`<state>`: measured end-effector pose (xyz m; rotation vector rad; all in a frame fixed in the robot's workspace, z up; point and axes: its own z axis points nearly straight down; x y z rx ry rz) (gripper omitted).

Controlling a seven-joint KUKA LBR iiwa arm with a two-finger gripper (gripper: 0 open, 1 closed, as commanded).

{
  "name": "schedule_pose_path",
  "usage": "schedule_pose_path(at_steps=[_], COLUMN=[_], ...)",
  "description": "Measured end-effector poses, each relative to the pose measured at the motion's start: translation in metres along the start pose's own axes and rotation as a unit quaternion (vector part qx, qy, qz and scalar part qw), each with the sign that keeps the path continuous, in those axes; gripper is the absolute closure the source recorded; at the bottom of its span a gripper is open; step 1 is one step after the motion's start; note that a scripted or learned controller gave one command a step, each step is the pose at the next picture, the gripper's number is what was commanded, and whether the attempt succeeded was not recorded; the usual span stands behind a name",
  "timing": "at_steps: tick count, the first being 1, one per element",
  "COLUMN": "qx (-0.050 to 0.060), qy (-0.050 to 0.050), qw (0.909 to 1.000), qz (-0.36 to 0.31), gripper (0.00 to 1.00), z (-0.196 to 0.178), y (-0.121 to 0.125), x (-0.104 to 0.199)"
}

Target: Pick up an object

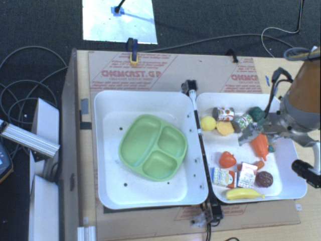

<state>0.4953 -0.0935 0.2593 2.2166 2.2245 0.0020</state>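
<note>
The gripper (249, 134) hangs over the right bin (288, 187), just left of the carrot (260, 145); its opening cannot be told. A good pick needs 1 centered descent, avoiding the neighboring tomato (227, 159).

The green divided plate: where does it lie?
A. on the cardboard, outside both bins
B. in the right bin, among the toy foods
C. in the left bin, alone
C: the green divided plate lies on the floor of the left bin, with no toy foods beside it.
</note>
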Motion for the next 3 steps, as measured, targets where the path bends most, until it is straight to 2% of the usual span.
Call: schedule_pose_path(at_steps=[1,2,3], qx=[0.001,0.002,0.0], qy=[0.0,0.0,0.0], qw=[1.0,1.0,1.0], qz=[0.001,0.001,0.001], gripper=[0.0,0.0,1.0], z=[0.064,0.16,0.149], y=[0.019,0.016,0.017], x=[-0.008,-0.006,-0.006])
